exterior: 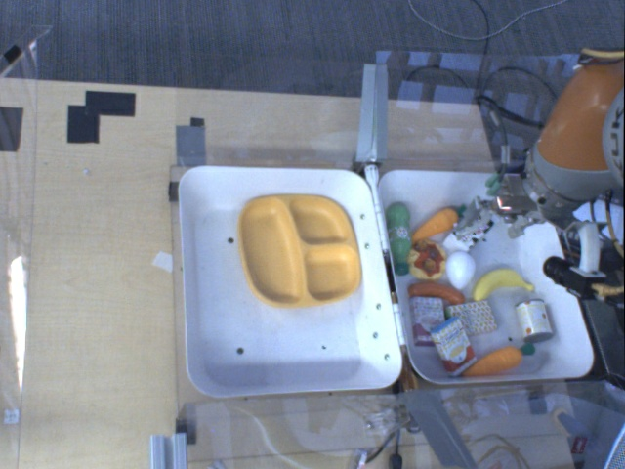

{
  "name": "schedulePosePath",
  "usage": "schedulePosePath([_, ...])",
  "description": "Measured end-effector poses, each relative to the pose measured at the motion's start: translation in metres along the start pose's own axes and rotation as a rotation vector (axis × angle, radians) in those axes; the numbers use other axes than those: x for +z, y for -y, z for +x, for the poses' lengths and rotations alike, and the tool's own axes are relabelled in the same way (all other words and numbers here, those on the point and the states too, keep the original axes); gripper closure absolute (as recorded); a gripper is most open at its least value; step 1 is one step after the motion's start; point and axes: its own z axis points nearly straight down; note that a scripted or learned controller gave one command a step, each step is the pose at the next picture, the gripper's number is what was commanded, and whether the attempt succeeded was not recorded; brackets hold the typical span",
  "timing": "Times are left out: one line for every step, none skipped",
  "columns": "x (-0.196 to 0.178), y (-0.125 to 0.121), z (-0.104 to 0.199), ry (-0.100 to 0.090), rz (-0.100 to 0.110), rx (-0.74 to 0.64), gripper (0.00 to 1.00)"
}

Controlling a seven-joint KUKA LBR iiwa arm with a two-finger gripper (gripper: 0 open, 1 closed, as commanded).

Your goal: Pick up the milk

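Nearest in the right bin point(576, 360) lie one carrot point(493, 362) and the milk point(450, 341), a small carton just left of it, with a can point(532, 319) to the right. Beyond them sit one banana point(501, 281), one white egg point(459, 267), a second carrot point(435, 225) and one green bottle point(397, 229). Farthest, the hand point(476, 225) hovers beside that carrot, and I cannot tell whether it is open or closed; the left bin point(210, 262) holds one yellow divided plate point(299, 248).

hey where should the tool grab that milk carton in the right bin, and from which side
Probably the milk by its two flat side faces, coming straight down from above. It lies tilted among close neighbours: a carrot at its lower right, a patterned packet at its left and another above it, so a sideways approach looks blocked. The tool sits near the bin's far edge.
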Motion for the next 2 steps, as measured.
schedulePosePath([0.014, -0.017, -0.007, 0.001, -0.003, -0.062, 0.00])
schedulePosePath([0.079, -0.024, -0.025, 0.000, -0.005, -0.094, 0.00])
